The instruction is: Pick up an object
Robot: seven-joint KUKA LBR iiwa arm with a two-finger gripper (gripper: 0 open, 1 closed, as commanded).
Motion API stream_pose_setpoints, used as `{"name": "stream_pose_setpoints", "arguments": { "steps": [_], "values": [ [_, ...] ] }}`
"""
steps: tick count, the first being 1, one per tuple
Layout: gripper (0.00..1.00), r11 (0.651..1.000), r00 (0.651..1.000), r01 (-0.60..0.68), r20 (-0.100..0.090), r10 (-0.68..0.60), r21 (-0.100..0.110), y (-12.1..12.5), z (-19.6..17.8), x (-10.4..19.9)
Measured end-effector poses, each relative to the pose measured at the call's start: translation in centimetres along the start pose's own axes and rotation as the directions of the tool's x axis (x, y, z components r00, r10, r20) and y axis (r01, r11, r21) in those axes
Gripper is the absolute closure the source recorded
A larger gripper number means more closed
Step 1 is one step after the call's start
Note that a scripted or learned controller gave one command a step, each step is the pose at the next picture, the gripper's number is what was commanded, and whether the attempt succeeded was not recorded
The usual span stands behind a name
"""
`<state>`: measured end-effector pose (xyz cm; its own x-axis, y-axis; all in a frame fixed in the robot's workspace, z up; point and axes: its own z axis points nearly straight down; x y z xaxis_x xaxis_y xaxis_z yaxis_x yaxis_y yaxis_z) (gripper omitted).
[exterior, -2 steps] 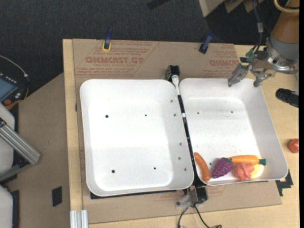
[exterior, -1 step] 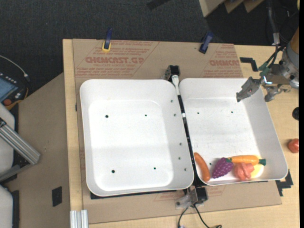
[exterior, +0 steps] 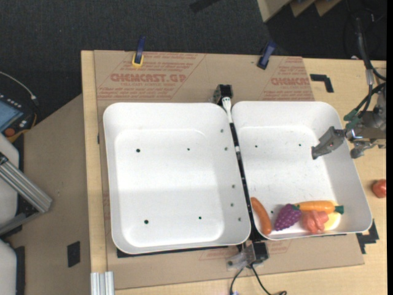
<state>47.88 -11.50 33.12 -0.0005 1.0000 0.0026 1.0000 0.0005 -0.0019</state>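
Note:
Several toy foods lie along the near edge of the right bin (exterior: 288,118): an orange sausage-shaped piece (exterior: 261,216), a purple grape bunch (exterior: 287,216), an orange carrot (exterior: 317,206) with a green tip, a pink piece (exterior: 314,222) and a yellow piece (exterior: 332,222) under the carrot. My gripper (exterior: 339,149) hovers over the right bin's far right side, well behind the toys. Its two dark fingers (exterior: 323,145) stand apart, open, with nothing between them.
The left bin (exterior: 123,118) sits beside the right one, with a black divider strip (exterior: 236,158) between them. A small red object (exterior: 379,188) lies on the bench outside the right bin's right wall. Clamps (exterior: 139,54) hold the cardboard sheet at the back.

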Motion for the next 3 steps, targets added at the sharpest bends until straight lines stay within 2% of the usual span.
{"name": "stream_pose_setpoints", "arguments": {
  "steps": [1, 2, 3],
  "values": [
    [0.0, 1.0, 1.0, 0.005, 0.004, -0.005, -0.015, 0.1, -9.6, 3.5],
    [0.0, 1.0, 1.0, 0.006, 0.003, -0.006, -0.011, 1.8, -14.3, 8.8],
    [0.0, 1.0, 1.0, 0.008, 0.001, -0.008, -0.013, 3.4, -20.8, 15.6]
  ]
}}
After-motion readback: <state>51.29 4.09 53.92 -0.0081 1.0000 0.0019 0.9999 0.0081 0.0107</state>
